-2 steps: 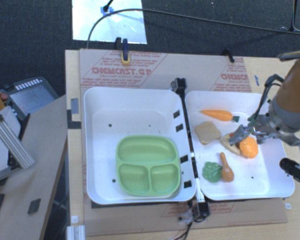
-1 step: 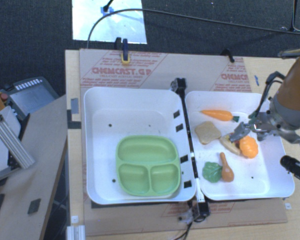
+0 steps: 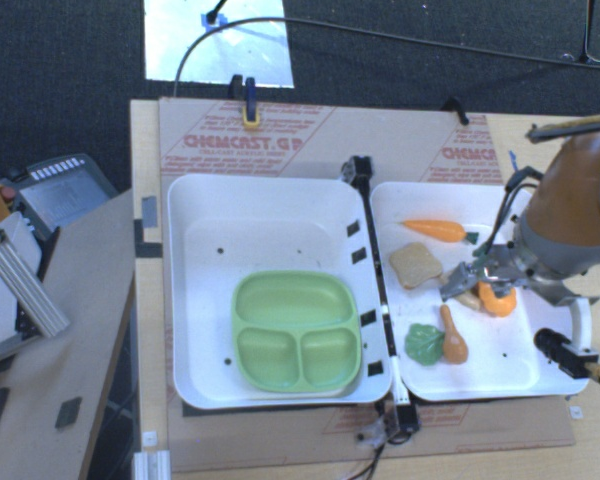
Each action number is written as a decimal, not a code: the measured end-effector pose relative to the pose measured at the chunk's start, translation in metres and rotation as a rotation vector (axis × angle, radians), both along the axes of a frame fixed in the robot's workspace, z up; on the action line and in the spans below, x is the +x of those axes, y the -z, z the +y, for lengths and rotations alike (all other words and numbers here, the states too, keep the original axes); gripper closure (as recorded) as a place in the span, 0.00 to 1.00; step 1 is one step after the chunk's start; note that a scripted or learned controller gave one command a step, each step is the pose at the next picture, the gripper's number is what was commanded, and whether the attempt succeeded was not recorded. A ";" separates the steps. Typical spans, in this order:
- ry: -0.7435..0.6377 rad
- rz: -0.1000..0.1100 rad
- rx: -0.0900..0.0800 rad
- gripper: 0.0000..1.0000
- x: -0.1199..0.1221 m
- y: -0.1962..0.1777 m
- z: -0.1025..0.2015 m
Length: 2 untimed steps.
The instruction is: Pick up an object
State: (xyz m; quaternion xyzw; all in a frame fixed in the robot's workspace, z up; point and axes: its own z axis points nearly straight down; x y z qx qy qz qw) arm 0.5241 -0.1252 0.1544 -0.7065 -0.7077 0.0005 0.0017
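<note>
Arm: grey KUKA arm with an orange band (image 3: 580,193), reaching in from the right over the right bin.
Claw (image 3: 470,280): low in the right bin, its tip beside a small orange item; whether clenched or released could not be told from this slanted view, and nothing was seen held.
Task's thing, likely target: orange rounded piece (image 3: 498,301), lying in the right bin just beside the claw and partly hidden by it.
Step in hand: judged as the descent and closing on the orange piece.
Doing it well: the claw should straddle the piece squarely before closing; a rounded, smooth-looking toy may squirt sideways if pinched off-centre. The bread slice to the left lay near, so the approach should keep from catching it.
Right bin (image 3: 520,383): shallow, white, smooth plastic with rounded corners.
Carrot (image 3: 435,230): orange, tapered, glossy, lying far in the right bin.
Bread slice (image 3: 415,264): tan, flat, matte, squarish with soft corners.
Green vegetable (image 3: 424,342): bumpy, leafy-looking lump, near side of the right bin.
Orange drumstick-like piece (image 3: 452,334): slim stalk with a bulbous end, touching or just beside the green vegetable.
Left bin (image 3: 195,268): same white plastic.
Green tray (image 3: 298,330): pale green, three compartments, rounded rim, lying in the left bin.
Counter (image 3: 270,133): covered with printed cardboard.
</note>
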 end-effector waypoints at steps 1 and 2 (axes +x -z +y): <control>0.001 0.000 0.000 0.00 -0.008 0.046 0.002; 0.001 -0.002 -0.001 0.00 -0.008 0.071 0.003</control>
